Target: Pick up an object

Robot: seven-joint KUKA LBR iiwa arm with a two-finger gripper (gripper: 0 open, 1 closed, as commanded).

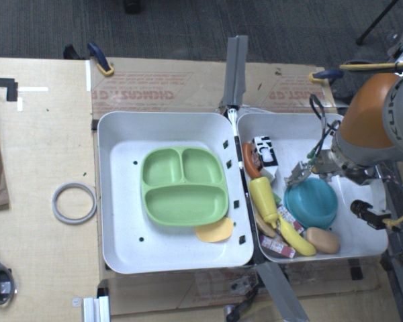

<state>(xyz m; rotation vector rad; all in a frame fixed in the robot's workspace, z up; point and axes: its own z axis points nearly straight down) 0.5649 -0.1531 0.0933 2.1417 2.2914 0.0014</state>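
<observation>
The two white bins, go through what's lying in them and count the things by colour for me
Green: 1, the divided plate in the left bin
Yellow: 3, the flat yellow piece by the plate, the yellow bottle and the banana in the right bin
Blue: 1, the blue bowl
Tan: 1, the potato-like lump
Orange-red: 1, the carrot-like piece
Total: 7; a few small packets are too unclear to sort.

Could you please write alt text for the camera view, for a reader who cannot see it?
A grey and orange robot arm reaches from the right into the right bin, its gripper at the rim of a blue bowl beside a banana. The left bin holds a green divided plate.
</observation>
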